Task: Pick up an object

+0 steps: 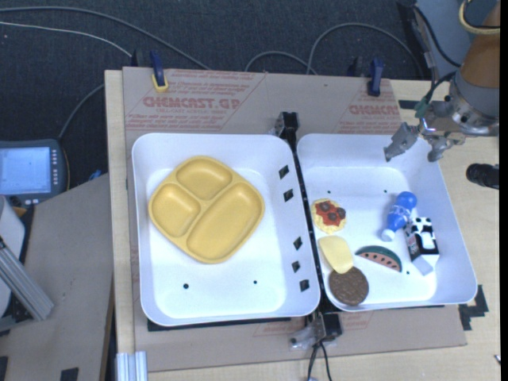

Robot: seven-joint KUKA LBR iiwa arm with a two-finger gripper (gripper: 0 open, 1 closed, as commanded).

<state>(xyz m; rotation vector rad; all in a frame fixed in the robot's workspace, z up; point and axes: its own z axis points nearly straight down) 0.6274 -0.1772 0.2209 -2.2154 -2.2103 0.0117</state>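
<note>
Robotics lab setup: counter [476, 213] carries a board [206, 101] fixed by blue clamps [159, 76], loose cables [71, 18] run behind, and a small monitor [28, 169] sits far from the jaws.

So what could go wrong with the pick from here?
The hand hangs over the right bin's top edge, away from the toys. The blue bottle and black-and-white item lie touching, so it may catch both. The watermelon slice and cookie lie flat, so they may slip.
</note>
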